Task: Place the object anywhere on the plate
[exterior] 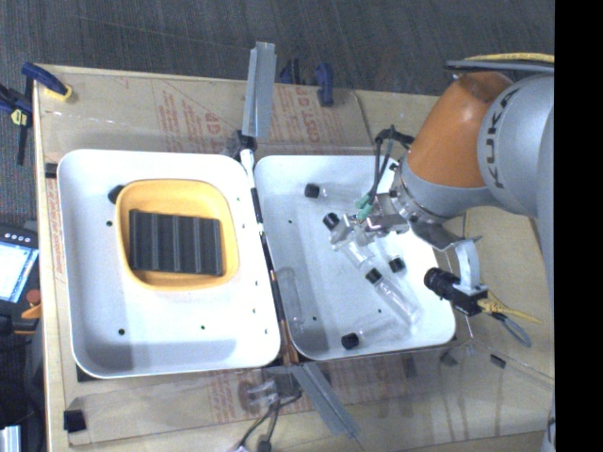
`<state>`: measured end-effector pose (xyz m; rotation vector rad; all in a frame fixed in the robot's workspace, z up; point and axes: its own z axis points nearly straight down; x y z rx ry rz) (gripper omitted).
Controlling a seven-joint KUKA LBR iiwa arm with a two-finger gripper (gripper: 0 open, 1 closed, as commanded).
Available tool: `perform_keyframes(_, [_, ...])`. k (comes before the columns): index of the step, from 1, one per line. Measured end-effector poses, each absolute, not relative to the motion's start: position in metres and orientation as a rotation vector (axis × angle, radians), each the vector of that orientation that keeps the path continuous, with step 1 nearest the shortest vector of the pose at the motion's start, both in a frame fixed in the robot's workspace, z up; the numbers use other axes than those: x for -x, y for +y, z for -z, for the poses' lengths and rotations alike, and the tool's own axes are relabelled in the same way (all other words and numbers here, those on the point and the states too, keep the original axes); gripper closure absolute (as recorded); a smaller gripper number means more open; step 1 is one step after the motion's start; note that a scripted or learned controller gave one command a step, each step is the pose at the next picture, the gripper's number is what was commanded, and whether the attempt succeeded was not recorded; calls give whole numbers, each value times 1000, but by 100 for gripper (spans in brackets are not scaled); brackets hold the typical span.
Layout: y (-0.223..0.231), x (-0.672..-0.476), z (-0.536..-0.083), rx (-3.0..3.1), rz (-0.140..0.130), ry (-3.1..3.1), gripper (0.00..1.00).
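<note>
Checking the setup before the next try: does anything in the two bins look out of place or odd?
One thing stands out: the yellow plate in the left bin carries a dark ridged block, so little of its face is free. In the right bin, small black pieces lie scattered, and the tool sits low among them.

— What lies outside the bins?
— Blue clamps point(45, 79) grip the desk point(170, 121) at upper left; yellow-handled pliers point(509, 316) lie at right.
— And lower down?
— A lit screen point(16, 269) at the left edge, cables point(264, 422) at bottom centre.
</note>
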<state>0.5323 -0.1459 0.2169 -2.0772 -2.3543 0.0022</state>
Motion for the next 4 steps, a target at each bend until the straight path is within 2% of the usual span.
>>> perform_keyframes(1, [-77,-562,-235,1740,-2,-2614,100])
perform_keyframes(2, [-54,-617,-190,1670,-1,-2658,100])
perform_keyframes(3, [12,-603,-191,1308,-4,-2851,100])
perform_keyframes(4, [12,-603,-191,1309,-4,-2850,0])
